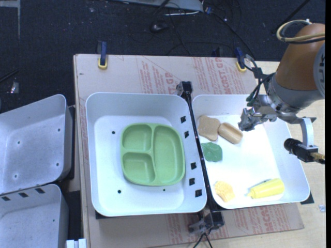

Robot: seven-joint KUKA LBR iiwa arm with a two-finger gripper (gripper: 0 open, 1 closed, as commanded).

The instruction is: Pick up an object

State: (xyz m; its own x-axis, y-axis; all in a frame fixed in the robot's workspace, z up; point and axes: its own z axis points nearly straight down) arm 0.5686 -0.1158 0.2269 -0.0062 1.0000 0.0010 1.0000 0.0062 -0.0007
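Where the grey arm with its orange band reaches in from the right: hand (250, 121), dark, low over the upper part of the right bin (289, 182). Spread of its grip: cannot tell, too dark and small. Nothing seen held.

Just beside the hand, to its left and slightly below: tan bread-like piece (230, 133), apparently apart from the hand, though too close to be sure.
Further left, touching that piece: second tan piece (209, 127), flatter and paler.
Below and left of the hand: green leafy item (212, 152), near the divider between the bins.
Well below the hand, toward the bin's near edge: yellow cob-like item (267, 188), lying on its side.
Left of that, also well below the hand: small yellow ridged item (224, 190).

Well to the hand's left, in the left bin (98, 138): green divided plate (153, 154), three compartments, lying flat.

Under both bins: desk (134, 71) with a cardboard top, clamped at its far edge.
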